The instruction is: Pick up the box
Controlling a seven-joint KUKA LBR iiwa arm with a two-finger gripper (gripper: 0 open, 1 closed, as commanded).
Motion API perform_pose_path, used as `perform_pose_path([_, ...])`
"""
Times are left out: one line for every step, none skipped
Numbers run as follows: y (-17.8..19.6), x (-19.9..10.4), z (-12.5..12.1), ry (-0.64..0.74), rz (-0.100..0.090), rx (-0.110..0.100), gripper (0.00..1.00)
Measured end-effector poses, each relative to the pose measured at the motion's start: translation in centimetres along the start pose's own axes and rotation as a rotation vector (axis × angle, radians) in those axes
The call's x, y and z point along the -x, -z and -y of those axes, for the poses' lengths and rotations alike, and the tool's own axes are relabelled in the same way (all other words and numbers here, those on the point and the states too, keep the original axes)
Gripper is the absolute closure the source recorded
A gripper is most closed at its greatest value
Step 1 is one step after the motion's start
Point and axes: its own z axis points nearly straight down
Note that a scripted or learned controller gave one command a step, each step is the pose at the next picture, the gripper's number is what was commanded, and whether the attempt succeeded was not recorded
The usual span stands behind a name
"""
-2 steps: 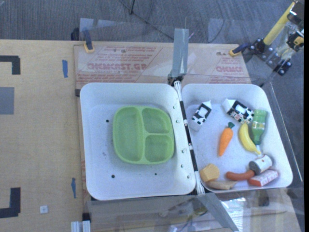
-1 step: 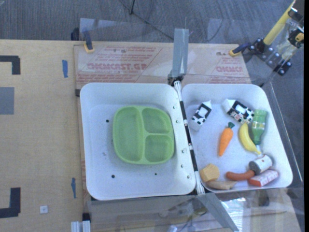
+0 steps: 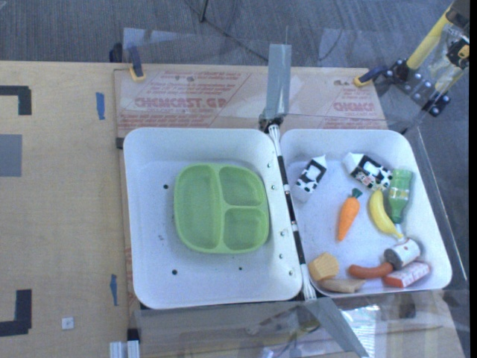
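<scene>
Though tucked into the near-right corner of right bin (image 3: 322, 226), looks reachable from above: box (image 3: 409, 275), red and white, lying flat on its long side, slightly skewed to the bin wall. Touching or just beside can (image 3: 402, 253) on the far side. Sausage (image 3: 369, 271) just left, pointing at it. Bin wall close along right and near sides.

Handling, judged only:
- Small toy-food pack, probably hollow plastic or card, so light.
- Stiff enough for a firm pinch, but may dent if card.
- Faces look glossy, so some slip risk.
- Not fragile otherwise.

Where to take hold: across the short width, at mid-length, claw turned to match the skew. Not along the length, with wall near 1 end and sausage at the other. Tight on the far side because of the can, so likely to nudge it. Sloped wall may deflect the near side of the claw.

Possible mix-up: cow carton (image 3: 311, 176) and 2nd cow carton (image 3: 370, 171), further back in the same bin, also boxy. Red-and-white one taken as target, not certain.

Claw state: cannot tell.

Plate (image 3: 221, 208), green, in left bin (image 3: 149, 274), well apart from the box.
</scene>
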Motion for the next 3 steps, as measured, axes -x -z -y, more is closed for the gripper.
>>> perform_pose_path([0.9, -0.3, 0.0, 0.006, 0.002, 0.001, 1.0])
perform_pose_path([1.8, -0.6, 0.0, 0.01, 0.004, 0.003, 1.0])
perform_pose_path([0.7, -0.5, 4.4, -0.041, -0.006, -0.004, 1.0])
